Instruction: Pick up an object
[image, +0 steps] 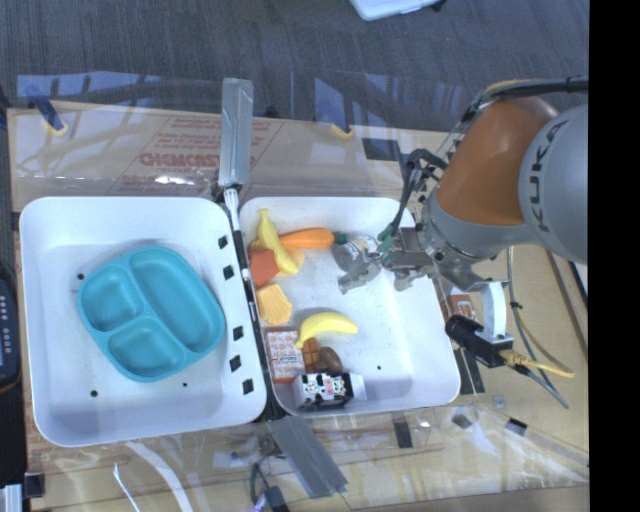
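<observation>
At the left of the frame, the left shallow white bin (50, 330) holds a light-blue plastic plate with three compartments (150, 312), lying near its middle. A grey bar (235, 135) runs up from the seam between the two bins. The right shallow white bin (420, 360) has its things gathered along its left side: a yellow toy banana (273, 241) at the upper left, touching an orange toy carrot (307, 239) just to its right; a red-orange block (263, 268) below them; an orange wedge (273, 303); a second yellow banana (326, 324) near the bin's middle; and a black-and-white patterned box (326, 389) at the lower edge. The claw (365, 262) hangs over the bin's upper middle, just right of the carrot; I cannot tell how its fingers stand. The grey arm with the orange band (500, 180) fills the upper right.
</observation>
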